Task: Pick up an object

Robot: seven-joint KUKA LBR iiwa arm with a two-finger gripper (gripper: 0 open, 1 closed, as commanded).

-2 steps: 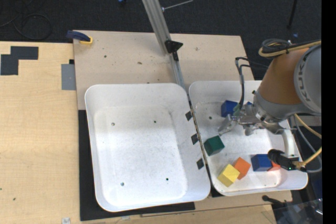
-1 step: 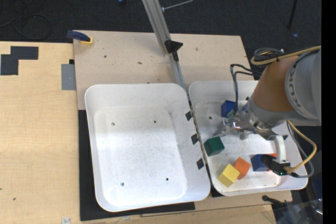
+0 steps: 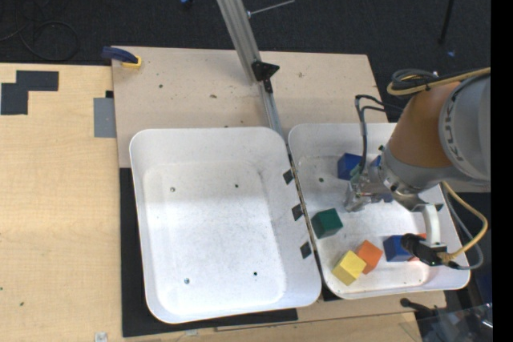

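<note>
Hanging low in the right bin (image 3: 321, 142) between the blue block (image 3: 348, 166) and green block (image 3: 326, 222), the tool (image 3: 355, 200) seems poised to choose one, though its grip state cannot be told.

The arm (image 3: 449, 132) is seen entering from the right edge of the frame at mid-height, its grey body and orange band bent down toward the centre right. The gripper (image 3: 355, 200) is pointed downward and leftward, at the frame's centre right, below the wrist.
</note>
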